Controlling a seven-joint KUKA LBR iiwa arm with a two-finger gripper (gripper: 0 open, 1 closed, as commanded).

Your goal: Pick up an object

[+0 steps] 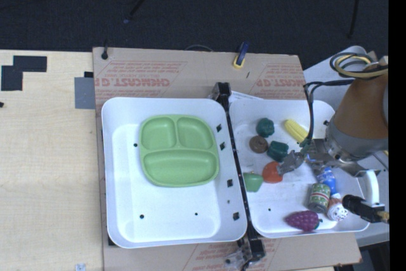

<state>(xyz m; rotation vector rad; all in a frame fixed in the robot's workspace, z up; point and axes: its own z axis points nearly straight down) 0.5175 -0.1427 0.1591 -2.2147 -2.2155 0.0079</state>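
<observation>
So the tool sits low in the right bin, right above the red piece, and I honestly can't tell how far apart its tips are. Things are crowded there: teal block, brown round thing and dark green piece just behind, yellow corn near the far wall, can, dice and purple grapes by the near rim. The only bare floor is the bin's near-left corner. The left bin carries a green divided plate with loads of free room around it.
</observation>
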